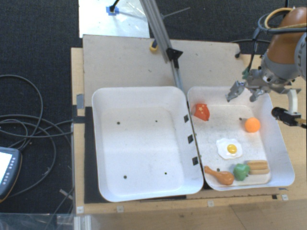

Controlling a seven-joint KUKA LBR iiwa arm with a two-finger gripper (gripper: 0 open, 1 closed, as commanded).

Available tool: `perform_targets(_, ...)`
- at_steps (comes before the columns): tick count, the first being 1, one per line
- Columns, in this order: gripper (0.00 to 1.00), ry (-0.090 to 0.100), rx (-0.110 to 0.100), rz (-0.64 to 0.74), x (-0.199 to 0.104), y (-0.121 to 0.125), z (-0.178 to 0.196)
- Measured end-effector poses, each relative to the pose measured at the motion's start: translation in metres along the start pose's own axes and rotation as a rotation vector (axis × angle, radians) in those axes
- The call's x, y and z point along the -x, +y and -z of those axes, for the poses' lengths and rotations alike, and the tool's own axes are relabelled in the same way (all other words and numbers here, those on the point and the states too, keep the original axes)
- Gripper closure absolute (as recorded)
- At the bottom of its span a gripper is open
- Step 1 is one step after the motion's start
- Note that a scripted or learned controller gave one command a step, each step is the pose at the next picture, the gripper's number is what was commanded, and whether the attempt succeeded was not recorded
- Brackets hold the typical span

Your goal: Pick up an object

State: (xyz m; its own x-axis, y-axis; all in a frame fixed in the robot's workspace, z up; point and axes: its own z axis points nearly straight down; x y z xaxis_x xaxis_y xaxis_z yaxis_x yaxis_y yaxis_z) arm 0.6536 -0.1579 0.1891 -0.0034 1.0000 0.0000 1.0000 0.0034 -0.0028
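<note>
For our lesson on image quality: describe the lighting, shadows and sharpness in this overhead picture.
Camera view: even, soft light; the left bin looks bright and washed out; the fried egg and orange ball cast only faint shadows; the gripper looks slightly soft, the toys fairly sharp.

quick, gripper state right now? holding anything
gripper: open, nothing between its fingers, above the far edge of the right bin.

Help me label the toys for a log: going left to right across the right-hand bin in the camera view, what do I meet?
Red strawberry-like piece → drumstick → fried egg → green piece → orange ball → hot dog bun. The gripper hangs over the bin's far edge.
</note>
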Motion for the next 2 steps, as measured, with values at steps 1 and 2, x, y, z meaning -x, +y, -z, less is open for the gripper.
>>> perform_targets(1,0.00,0.001,0.000,-0.001,-0.007,-0.007,-0.049)
perform_targets(2,0.00,0.000,0.001,-0.001,-0.008,-0.007,-0.101)
